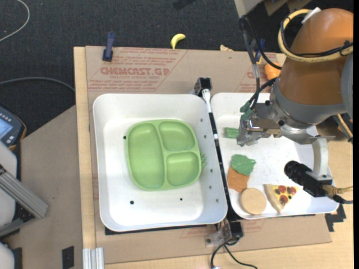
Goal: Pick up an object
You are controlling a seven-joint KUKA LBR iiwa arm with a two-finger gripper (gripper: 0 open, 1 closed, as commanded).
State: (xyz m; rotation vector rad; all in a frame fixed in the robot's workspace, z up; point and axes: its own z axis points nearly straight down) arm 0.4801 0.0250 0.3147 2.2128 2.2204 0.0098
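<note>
A small green block [231, 132] is lying in the right bin [314, 206], its long axis running left-right, just left of the gripper [245, 139]. The arm is reaching down from the right; whether anything is being grasped I cannot tell.

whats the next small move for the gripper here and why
Probably a short move down toward the green piece just to its left. The gripper hangs over the upper part of the right bin, nothing shows between its fingers, and the carrot toy, round cookie and pizza slice lie farther off.
</note>
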